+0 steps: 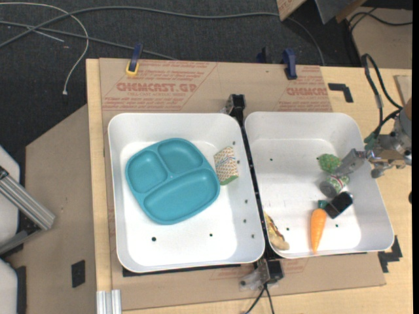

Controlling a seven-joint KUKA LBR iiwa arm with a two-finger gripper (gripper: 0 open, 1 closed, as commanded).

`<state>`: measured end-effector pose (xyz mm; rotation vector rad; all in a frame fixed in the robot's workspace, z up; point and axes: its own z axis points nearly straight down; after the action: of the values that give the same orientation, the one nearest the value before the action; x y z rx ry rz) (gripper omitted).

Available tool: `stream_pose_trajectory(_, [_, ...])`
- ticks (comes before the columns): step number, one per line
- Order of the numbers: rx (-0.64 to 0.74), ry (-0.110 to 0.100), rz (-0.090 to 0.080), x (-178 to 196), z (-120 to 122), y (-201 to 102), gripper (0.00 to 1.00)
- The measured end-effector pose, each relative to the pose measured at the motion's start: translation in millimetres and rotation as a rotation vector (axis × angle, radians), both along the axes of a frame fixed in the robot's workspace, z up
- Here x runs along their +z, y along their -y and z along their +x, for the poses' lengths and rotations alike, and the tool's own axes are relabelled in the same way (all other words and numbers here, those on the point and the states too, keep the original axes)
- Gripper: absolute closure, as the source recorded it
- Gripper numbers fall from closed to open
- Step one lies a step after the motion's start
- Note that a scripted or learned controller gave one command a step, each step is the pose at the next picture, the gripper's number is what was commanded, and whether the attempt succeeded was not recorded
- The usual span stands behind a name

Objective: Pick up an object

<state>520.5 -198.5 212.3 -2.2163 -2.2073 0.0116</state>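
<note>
The gripper (337, 195) hung low in the right bin (288, 142), right by the carrot (317, 227), well placed for a grab; what it held, if anything, I couldn't tell. A green toy (328, 163) and a banana (277, 233) shared that bin. The left bin (131, 241) held a blue plate (173, 180) and a patterned cup (226, 163).

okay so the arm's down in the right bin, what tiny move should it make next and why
Probably a short lift straight up to test the grasp. The gripper sits low in the right bin, over a small grey object between the green toy and the carrot. Whether anything is actually held is unclear from this angle.
</note>
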Motion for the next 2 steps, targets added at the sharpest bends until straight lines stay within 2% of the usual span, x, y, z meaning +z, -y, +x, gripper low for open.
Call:
stream_pose_trajectory(1, [0.004, 0.014, -0.003, 8, 3, -1, 0.0])
stream_pose_trajectory(2, [0.004, 0.011, -0.002, -39, -4, 5, 0.0])
